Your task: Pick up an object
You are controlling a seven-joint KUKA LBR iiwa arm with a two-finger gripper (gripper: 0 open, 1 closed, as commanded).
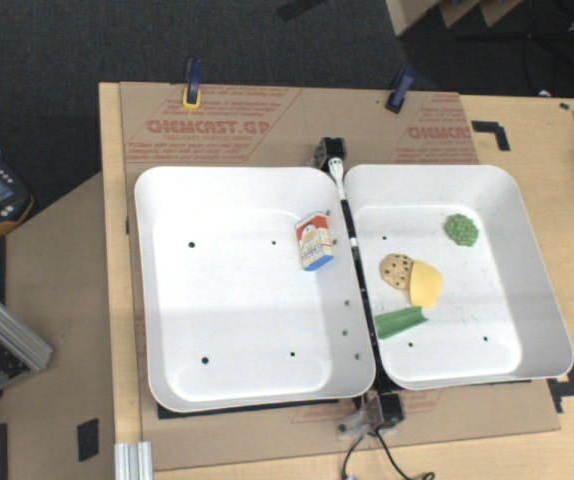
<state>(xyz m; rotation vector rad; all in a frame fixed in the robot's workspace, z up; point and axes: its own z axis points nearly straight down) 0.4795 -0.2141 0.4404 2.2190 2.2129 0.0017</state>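
The brown board (267, 118) under the bins carries red print along its far edge. Behind the left bin (167, 298) it reads "CHEMCAST G.P" in large outlined letters, with a line of smaller red print above and another below, both too fine to read. Behind the right bin (537, 298), near the board's far right corner, the same mark shows again in part, about "CHEMCAS", with small unreadable lines around it. The small carton (314, 242) in the left bin, near its right wall, bears a red and blue label whose words cannot be made out.
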